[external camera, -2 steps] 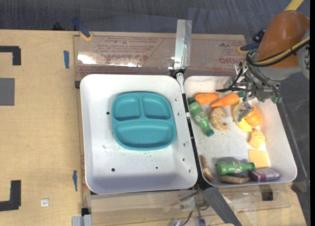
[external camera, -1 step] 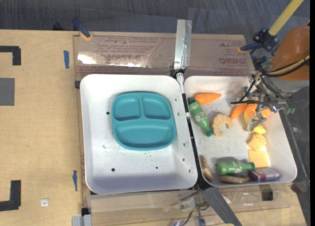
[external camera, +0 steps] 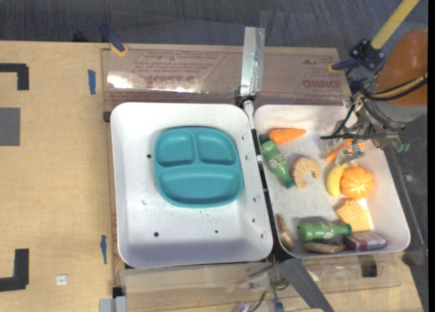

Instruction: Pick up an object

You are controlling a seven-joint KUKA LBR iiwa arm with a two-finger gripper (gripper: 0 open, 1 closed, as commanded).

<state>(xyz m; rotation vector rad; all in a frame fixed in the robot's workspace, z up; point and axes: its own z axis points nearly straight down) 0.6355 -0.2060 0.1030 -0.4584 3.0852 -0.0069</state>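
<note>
Two shallow white plastic bins sat side by side on a tan wooden bench. The left bin (external camera: 136, 236) held a teal plastic plate (external camera: 198, 166) with three compartments, lying flat near the middle, with bare white floor all around it. The right bin (external camera: 401, 226) was crowded with toy food: an orange plastic carrot (external camera: 287, 135) near the top, a green bottle (external camera: 276, 162) with a pale label lying tilted by the bin's left wall, a tan ridged pastry-like piece (external camera: 306, 171), a yellow banana (external camera: 334, 179) touching a round orange fruit (external camera: 357, 182), a yellow-orange wedge (external camera: 356, 215) below them, a second green bottle (external camera: 323, 230) lying on its side along the bottom edge, and a dark purple block (external camera: 367, 241) just beside it. The bottle labels were too small to read. Red printing on clear sheeting behind the bins was also illegible.

The grey arm's two-finger gripper (external camera: 353, 142) hung over the right bin's upper right area, just above the banana and orange fruit; whether it was spread or closed could not be told. Open floor remained in the right bin's centre.
</note>
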